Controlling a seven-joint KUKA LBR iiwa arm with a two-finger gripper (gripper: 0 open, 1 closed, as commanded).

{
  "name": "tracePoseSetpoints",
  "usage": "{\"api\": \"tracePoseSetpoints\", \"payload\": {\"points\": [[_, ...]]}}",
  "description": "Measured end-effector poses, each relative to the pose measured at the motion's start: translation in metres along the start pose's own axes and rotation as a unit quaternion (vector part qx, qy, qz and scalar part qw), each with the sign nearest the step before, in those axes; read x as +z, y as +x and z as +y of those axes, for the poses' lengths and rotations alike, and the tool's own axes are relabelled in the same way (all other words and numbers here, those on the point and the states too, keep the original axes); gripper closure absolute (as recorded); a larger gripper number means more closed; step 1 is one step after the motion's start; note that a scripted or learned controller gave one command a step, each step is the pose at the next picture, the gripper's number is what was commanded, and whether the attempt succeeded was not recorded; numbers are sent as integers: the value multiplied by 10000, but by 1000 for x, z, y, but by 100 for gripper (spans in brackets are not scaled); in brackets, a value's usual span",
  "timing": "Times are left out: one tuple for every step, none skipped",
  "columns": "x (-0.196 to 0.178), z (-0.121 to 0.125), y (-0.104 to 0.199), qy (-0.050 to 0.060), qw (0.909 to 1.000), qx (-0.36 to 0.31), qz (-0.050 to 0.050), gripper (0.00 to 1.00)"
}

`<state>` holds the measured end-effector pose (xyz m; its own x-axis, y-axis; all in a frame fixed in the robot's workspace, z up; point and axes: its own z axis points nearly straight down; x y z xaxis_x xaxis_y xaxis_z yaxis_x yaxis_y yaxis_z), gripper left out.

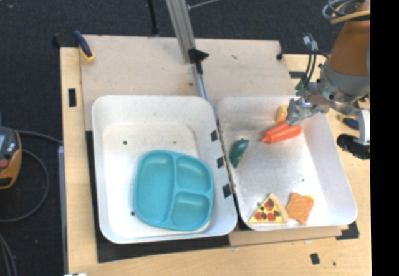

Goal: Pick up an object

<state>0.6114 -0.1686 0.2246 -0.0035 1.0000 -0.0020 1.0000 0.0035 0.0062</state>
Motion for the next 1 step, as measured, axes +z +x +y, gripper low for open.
{"api": "tracePoseSetpoints", "payload": {"points": [[1, 1, -1, 19, 10000, -5, 2, 100]]}}
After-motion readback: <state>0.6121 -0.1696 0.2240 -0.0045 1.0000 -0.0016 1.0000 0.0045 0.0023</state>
